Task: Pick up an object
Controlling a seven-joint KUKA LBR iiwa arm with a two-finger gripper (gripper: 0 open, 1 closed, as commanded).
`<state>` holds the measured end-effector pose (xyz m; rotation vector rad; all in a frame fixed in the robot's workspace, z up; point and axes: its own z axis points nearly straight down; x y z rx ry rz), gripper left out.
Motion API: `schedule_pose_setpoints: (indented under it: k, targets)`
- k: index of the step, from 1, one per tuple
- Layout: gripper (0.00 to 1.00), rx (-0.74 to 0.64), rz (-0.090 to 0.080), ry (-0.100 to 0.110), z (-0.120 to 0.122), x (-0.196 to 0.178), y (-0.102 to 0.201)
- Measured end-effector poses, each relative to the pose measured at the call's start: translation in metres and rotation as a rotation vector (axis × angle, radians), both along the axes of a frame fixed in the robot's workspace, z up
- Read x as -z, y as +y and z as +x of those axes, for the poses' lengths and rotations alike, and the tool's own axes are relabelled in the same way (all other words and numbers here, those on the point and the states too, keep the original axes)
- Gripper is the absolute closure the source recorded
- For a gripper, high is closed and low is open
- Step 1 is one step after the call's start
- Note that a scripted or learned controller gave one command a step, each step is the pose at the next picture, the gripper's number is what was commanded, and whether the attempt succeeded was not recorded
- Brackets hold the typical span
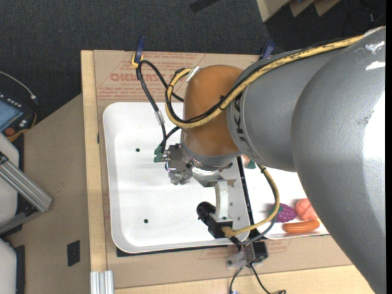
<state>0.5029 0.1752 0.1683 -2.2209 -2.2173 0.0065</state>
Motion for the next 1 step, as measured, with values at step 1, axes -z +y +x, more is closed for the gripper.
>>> schedule_pose_setpoints:
  k: [1]
  targets:
    - [1.0, 0.0, 0.001, -0.006, -0.0039, -0.0553, -0.0106]
